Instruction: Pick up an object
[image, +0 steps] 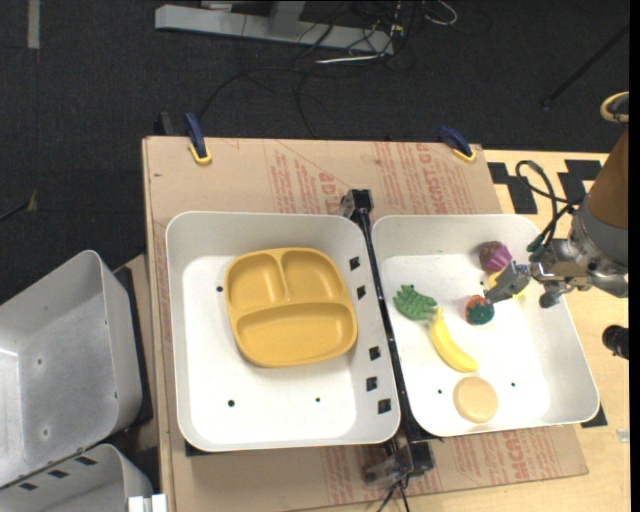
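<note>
The right bin (560, 390) holds several toy foods. A purple piece (494, 256) lies at the back, with a small red and green fruit (481, 311) in front of it. A green leafy piece (413, 301) sits near the bin's left wall, a yellow banana (451, 345) lies at the middle, and a round tan disc (476, 399) rests at the front. My gripper (529, 288) hangs over the bin's right side, open, with nothing between its fingers. Its left finger (507, 283) is just above and right of the red and green fruit.
The left bin (200, 400) carries a yellow divided plate (291, 305). A black divider (375, 320) runs between the two bins. A grey tub (60, 360) stands off the bench at the left. Cables (545, 195) hang behind the arm at the right.
</note>
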